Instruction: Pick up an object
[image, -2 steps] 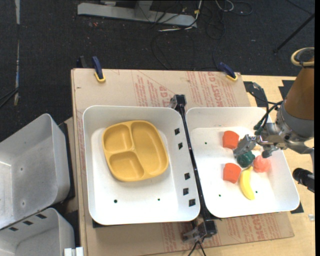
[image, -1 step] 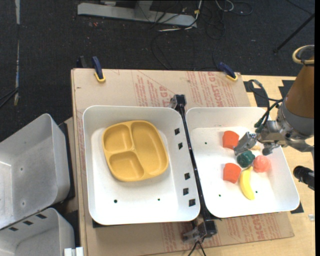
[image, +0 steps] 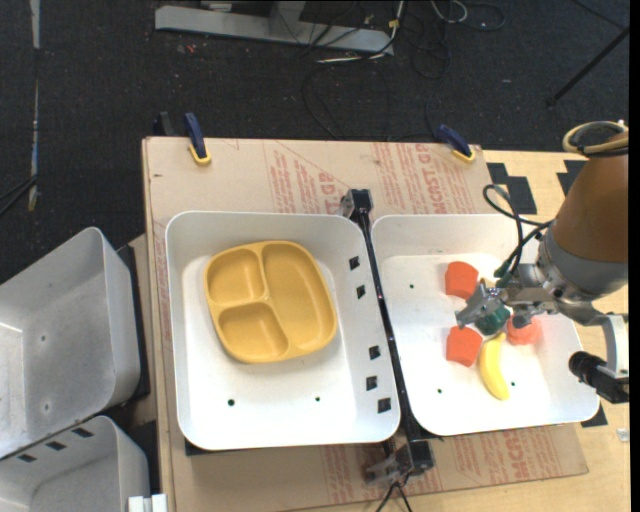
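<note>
A: What's nearest?
B: A brown bench (image: 260, 470) bearing the left bin (image: 190, 330) with a yellow tray (image: 270, 300), and the right bin (image: 430, 400).
A: The task's thing?
B: Banana (image: 493, 370), orange blocks (image: 463, 345) beside the gripper (image: 485, 312); grip unclear. Beyond, dark floor (image: 90, 90), cables (image: 350, 85).

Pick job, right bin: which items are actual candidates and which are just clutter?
Candidates:
banana
orange block
second orange block
red piece
green piece at the gripper

Clutter:
yellow divided plate
blue clamps
</note>
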